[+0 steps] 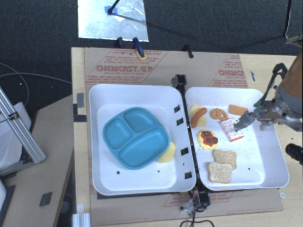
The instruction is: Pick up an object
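The grey two-finger gripper (pixel 246 120) hovers just at two o'clock of the small red-and-white carton (pixel 231 129); finger spread cannot be told.

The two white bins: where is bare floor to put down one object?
Left bin: bare strips around the blue plate. Right bin: bare right of the bread. Crowded around the pizza, hot dog and gripper.

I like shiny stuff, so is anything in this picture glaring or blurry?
In the camera view, the silver sheet at the top glares brightest, with white patches washing out its surface; the two white bins look bright too, and the blue plate has only a soft sheen; the tool by the little red-and-white packet looks a bit smeared, while the toy foods stay fairly sharp.
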`<action>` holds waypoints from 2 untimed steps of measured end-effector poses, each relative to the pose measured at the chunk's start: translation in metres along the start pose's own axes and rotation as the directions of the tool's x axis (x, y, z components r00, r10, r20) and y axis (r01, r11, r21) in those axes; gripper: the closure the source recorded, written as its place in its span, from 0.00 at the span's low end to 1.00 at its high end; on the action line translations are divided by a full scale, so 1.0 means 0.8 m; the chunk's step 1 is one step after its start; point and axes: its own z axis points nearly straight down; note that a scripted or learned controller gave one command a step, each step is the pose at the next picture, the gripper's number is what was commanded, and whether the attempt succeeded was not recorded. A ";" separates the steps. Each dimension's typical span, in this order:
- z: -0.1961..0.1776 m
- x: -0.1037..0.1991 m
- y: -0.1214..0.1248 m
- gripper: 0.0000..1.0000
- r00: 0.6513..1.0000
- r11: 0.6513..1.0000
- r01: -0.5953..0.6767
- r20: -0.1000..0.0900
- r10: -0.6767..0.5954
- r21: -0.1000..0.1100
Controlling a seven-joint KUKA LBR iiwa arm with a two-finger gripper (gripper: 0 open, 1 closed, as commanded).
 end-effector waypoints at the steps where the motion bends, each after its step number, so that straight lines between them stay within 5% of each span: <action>1: 0.211 0.064 -0.037 0.00 1.000 1.000 -0.002 0.002 0.002 -0.003; 2: 0.203 0.064 -0.035 0.00 1.000 1.000 -0.002 -0.002 0.002 -0.004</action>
